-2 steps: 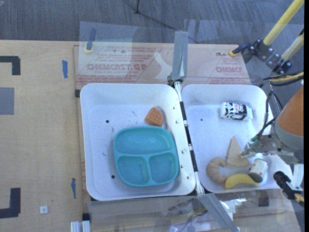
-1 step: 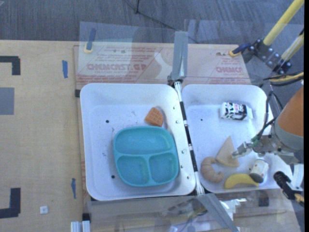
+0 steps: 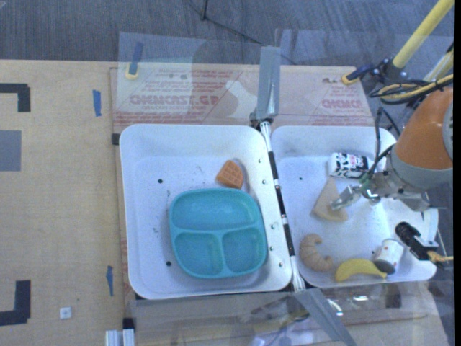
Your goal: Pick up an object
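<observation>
Two white bins on the bench, and the claw (image 3: 351, 195) hangs low in the right bin (image 3: 338, 144), right against a flat tan wedge (image 3: 328, 204) whose edge sits between its slightly parted fingers. I'd guess that wedge is light, stiff and thin, so pinch it across the edge. The croissant (image 3: 315, 252), banana (image 3: 360, 269) and spotted carton (image 3: 348, 164) lie nearby, and the bin wall is just past the carton.

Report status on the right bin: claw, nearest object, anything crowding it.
Claw low in right bin, over tan wedge piece; grip unconfirmed. Black-and-white carton close behind. Croissant and banana sit nearer the front, apart.
</observation>
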Robot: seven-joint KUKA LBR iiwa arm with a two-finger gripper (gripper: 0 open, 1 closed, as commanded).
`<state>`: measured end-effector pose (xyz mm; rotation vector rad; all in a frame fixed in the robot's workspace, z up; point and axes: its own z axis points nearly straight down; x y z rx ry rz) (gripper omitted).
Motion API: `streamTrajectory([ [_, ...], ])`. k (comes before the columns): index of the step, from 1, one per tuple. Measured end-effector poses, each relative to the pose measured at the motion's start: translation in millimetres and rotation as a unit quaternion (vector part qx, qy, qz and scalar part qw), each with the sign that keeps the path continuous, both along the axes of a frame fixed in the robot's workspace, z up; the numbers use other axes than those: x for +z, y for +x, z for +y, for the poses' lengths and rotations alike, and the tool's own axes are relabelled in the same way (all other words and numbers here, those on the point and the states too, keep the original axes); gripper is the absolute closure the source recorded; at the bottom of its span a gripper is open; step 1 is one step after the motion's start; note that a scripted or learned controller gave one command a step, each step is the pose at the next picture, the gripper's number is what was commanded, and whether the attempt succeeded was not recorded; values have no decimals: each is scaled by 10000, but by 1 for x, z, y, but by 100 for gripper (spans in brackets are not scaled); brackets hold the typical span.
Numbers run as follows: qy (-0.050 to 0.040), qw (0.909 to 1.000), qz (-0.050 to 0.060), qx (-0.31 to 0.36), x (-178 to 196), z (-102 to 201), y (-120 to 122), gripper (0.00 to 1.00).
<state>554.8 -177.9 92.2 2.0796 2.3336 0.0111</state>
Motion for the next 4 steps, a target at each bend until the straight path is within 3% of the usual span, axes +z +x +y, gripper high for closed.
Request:
streamTrajectory([
  [1,15,10000,-9,-69,1,70,53,0],
  [2,14,10000,-5,55,0,81,21,0],
  [3,27,9999,99,-2,-1,69,82,0],
  [4,10,9999,-7,140,1,79,63,0],
])
